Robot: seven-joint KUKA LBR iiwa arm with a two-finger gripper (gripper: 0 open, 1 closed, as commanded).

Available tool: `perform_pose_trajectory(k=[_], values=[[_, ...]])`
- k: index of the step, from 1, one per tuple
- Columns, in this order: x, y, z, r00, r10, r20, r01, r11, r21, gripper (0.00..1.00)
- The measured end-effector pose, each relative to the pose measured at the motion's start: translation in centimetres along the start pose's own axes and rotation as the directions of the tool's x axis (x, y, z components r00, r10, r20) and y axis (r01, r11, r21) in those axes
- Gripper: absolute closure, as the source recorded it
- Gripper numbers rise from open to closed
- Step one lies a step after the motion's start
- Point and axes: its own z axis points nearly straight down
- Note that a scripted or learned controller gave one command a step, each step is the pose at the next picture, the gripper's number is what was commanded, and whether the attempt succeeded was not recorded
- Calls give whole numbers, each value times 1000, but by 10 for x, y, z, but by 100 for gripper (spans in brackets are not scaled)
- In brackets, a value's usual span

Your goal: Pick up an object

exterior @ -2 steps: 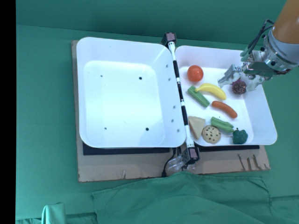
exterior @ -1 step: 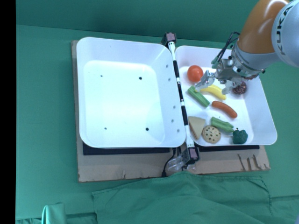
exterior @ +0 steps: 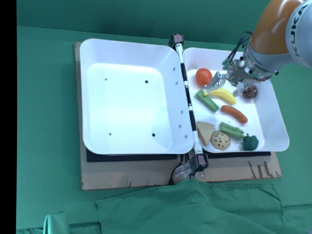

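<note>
Approach step: claw hangs spread and unladen over curved yellow plastic banana; next, descend and close.

Grey KUKA arm with dark "KUKA" lettering on its casing, a glossy rounded orange band above the wrist, a pale grey ribbed wrist collar, thin black cables looping alongside it, and a bare-metal two-finger gripper assembly below.
</note>
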Motion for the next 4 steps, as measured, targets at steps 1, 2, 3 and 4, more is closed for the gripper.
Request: perform_pose_trajectory(k=[1, 2, 3, 4], values=[[0, 0, 0, 1000, 0, 0, 0, 1000, 0, 0], [0, 0, 0, 1000, 0, 0, 0, 1000, 0, 0], [0, 0, 0, 1000, 0, 0, 0, 1000, 0, 0], [0, 0, 0, 1000, 0, 0, 0, 1000, 0, 0]])
